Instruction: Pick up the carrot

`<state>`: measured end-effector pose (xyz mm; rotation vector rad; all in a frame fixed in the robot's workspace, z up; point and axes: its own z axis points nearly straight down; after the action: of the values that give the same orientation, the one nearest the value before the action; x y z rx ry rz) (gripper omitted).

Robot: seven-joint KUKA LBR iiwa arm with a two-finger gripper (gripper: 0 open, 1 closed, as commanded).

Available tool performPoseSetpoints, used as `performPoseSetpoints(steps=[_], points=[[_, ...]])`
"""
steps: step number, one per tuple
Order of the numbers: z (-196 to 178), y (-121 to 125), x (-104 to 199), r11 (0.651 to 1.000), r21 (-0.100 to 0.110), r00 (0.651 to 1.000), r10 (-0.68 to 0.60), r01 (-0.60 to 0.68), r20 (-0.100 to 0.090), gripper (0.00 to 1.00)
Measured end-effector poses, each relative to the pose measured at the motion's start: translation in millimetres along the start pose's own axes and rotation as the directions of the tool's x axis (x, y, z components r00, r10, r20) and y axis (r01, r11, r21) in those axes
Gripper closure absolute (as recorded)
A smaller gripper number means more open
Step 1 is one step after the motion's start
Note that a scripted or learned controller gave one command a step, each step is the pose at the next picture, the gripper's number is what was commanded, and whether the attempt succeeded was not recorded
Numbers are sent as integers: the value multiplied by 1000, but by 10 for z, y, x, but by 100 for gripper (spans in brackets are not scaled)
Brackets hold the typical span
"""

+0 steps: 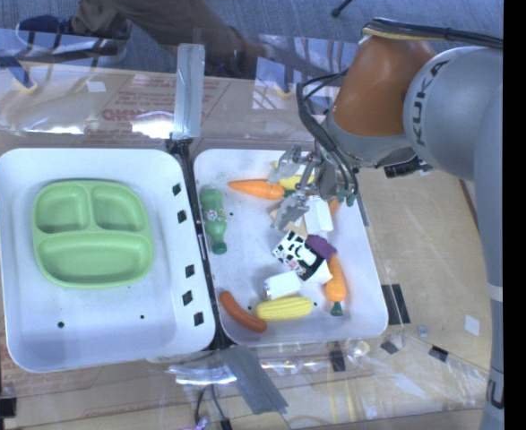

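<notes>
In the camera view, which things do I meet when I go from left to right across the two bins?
Green plate → green bottle → sausage → carrot → corn cob → claw.

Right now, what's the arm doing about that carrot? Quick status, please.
Gripper low in the right bin, beside the carrot. Carrot lying flat, not held. Yellow item touching the carrot's tip, crowding the grab.

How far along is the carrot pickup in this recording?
Early. Done: the gripper has reached the right bin, beside the carrot. In hand: nothing that I can see. Left: the carrot lies on the bin floor, so grasp and lift remain.
</notes>
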<state>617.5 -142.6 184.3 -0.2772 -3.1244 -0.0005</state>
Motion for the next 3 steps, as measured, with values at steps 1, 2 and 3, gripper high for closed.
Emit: performPoseSetpoints(steps=[1, 2, 3], points=[[947, -205, -166, 1000, 0, 1000, 5, -5, -1, 0], [942, 40, -263, 909, 17, 909, 416, -416, -32, 0], [968, -157, -300, 854, 12, 853, 520, -520, -36, 0]])
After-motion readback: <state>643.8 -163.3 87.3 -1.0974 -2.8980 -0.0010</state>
